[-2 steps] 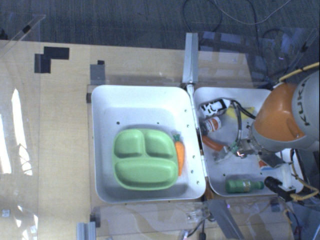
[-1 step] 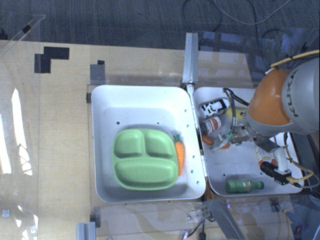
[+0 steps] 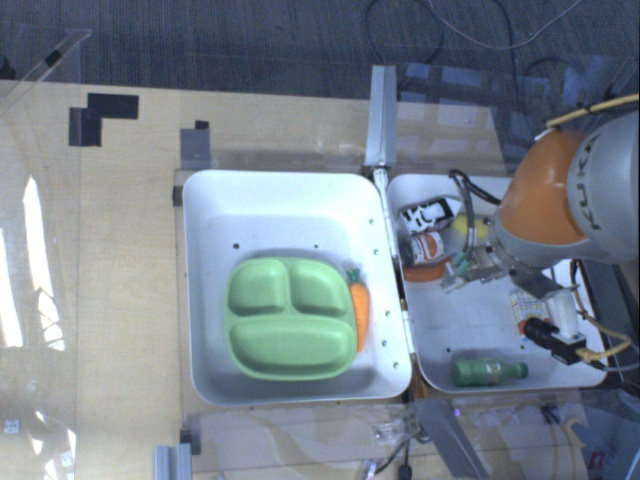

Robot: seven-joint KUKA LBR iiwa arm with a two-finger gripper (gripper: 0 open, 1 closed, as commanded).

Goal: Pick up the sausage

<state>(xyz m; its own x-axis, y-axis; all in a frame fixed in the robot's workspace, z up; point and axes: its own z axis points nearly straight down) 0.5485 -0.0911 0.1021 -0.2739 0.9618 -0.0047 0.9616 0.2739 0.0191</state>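
Note:
The sausage [image 3: 421, 273], a short reddish-brown piece, lies at the left wall of the right bin [image 3: 450, 343], just below a small jar. My gripper [image 3: 462, 271] hangs low over the bin right beside the sausage's right end, with the grey arm and its orange band [image 3: 540, 203] behind it. Whether the gripper touches the sausage cannot be told, and nothing shows between its fingers.
In the right bin are a small labelled jar [image 3: 426, 244], a yellow object [image 3: 466, 226] partly behind the gripper, a green bottle [image 3: 488, 371] lying near the front wall and a small packet [image 3: 528, 313]. The left bin [image 3: 280, 198] holds a green divided plate [image 3: 290, 318] and a carrot [image 3: 359, 310].

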